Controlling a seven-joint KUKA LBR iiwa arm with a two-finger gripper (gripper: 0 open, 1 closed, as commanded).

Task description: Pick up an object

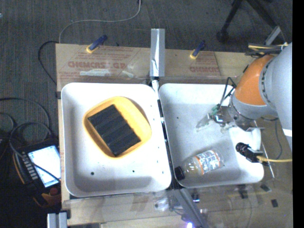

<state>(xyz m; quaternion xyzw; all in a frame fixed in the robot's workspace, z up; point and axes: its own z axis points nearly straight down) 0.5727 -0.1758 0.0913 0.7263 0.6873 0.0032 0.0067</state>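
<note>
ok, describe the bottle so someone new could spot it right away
Look at the right-hand white bin, the one the arm reaches over. Along its near edge a clear plastic bottle lies on its side, dark cap toward the divider between the bins. It is the only see-through item with a printed label; the left bin holds a yellow dish with a black insert.
</note>
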